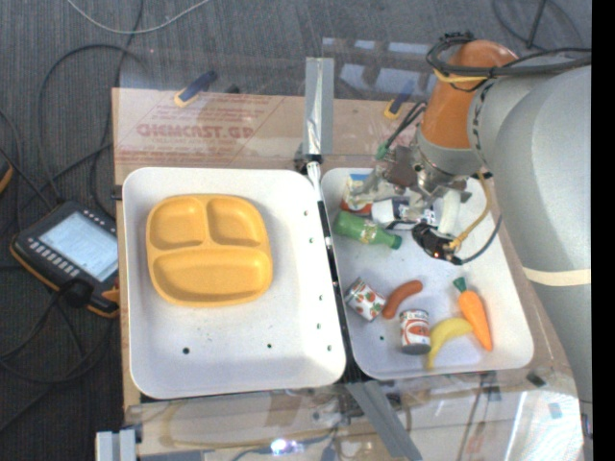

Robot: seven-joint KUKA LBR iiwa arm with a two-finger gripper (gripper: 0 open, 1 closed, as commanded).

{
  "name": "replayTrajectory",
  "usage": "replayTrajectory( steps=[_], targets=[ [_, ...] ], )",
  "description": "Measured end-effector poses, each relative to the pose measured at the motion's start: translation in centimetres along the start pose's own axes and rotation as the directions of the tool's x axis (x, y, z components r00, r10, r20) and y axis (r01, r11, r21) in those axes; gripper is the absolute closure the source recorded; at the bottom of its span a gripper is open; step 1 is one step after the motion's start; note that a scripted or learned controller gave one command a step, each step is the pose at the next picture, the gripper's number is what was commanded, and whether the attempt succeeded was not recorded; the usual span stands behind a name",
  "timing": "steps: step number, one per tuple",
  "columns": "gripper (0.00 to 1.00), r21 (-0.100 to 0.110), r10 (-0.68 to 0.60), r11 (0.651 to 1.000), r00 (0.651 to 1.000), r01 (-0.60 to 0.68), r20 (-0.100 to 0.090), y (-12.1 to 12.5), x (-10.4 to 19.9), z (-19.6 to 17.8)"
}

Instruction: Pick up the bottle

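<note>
A green bottle (368, 230) lies on its side near the back left of the right bin (509, 286), its length running left to right. My gripper (382, 197) hangs just behind and above the bottle, under the orange wrist band (454, 113). The gripper's body and cables hide part of the bin floor behind the bottle. I cannot make out anything lifted off the floor.
In the right bin's front half lie a small carton (365, 301), a sausage (402, 298), a can (414, 329), a banana (444, 337) and a carrot (475, 317). The left bin (192, 353) holds a yellow divided plate (209, 248). A handheld pendant (72, 248) sits off the bench at left.
</note>
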State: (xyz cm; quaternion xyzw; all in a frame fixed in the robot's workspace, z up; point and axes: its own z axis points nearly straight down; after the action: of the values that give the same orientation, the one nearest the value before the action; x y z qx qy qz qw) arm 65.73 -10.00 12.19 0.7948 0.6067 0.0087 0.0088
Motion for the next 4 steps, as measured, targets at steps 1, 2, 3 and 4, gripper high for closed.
replayTrajectory(
  steps=[1, 2, 3, 4],
  targets=[
    [0.0, -0.031, -0.073, 0.997, 0.997, 0.073, -0.001, -0.8, -0.7, 0.8],
    [0.0, 0.059, 0.163, 0.985, 0.987, -0.163, 0.009, 1.3, 0.0, 0.8],
    [0.0, 0.052, 0.37, 0.927, 0.929, -0.37, 0.013, -0.8, -1.0, 2.1],
    [0.0, 0.031, 0.309, 0.951, 0.951, -0.309, 0.011, -1.3, -8.4, 1.4]
  ],
)
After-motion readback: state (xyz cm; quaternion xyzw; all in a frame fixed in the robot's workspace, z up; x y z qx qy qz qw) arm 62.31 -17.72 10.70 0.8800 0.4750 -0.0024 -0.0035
